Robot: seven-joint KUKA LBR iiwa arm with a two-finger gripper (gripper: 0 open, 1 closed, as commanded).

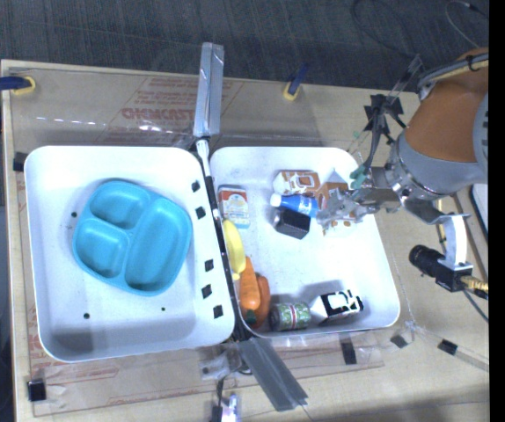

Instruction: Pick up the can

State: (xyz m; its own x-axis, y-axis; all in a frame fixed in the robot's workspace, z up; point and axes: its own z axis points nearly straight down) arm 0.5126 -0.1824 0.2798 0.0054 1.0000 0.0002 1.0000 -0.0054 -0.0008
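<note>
Can lies on its side, lower centre, long axis left-right; tool sits well apart, upper right; finger state indeterminable.

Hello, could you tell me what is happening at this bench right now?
A grey arm with an orange band reaches in from the right, and its pincer hangs over the upper part of the right-hand white bin, among small packets and a blue-and-white bottle. The green-labelled metal can it is meant to pick up lies on its side against that bin's near wall, beside an orange fruit, untouched. The left-hand white bin holds a blue sectioned tray.
</note>
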